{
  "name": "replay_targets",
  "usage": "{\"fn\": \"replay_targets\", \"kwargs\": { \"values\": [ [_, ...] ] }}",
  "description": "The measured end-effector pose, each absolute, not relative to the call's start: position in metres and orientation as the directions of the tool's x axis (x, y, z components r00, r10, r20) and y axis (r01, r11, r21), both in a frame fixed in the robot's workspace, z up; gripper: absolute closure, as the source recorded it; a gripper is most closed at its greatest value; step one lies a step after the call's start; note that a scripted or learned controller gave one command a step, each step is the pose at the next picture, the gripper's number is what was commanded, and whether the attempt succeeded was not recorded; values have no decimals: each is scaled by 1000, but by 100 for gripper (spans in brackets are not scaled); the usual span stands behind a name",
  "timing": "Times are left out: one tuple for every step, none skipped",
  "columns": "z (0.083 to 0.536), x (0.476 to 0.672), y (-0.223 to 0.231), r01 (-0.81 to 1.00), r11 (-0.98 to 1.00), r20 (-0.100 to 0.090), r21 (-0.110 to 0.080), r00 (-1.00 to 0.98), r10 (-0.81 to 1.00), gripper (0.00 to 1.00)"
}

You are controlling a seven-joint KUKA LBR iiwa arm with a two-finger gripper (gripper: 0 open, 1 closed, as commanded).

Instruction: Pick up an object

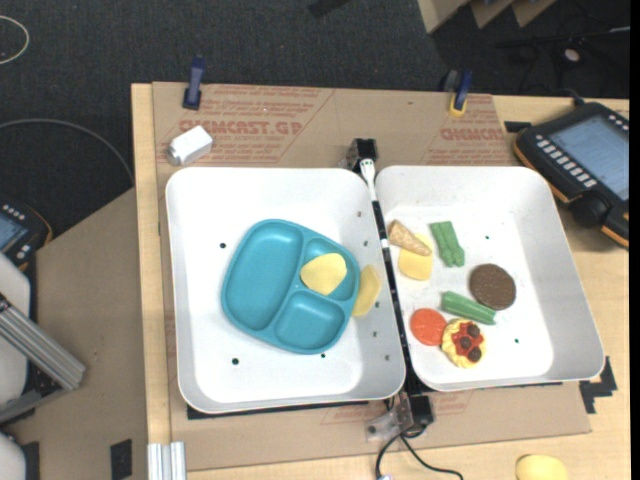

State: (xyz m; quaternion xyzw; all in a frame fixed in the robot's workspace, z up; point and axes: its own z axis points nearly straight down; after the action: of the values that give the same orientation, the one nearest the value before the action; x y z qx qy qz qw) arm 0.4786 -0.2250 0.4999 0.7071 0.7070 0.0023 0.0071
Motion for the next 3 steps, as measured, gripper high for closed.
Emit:
{"fn": "replay_targets", "kwargs": {
  "values": [
    [394, 479, -223, 1000, -1, 3, -9, 1, 1000, 100],
    [461, 480, -224, 1000, 1, -4, 9, -1, 1000, 100],
    [355, 479, -223, 1000, -1, 4, -9, 1, 1000, 100]
  ]
}}
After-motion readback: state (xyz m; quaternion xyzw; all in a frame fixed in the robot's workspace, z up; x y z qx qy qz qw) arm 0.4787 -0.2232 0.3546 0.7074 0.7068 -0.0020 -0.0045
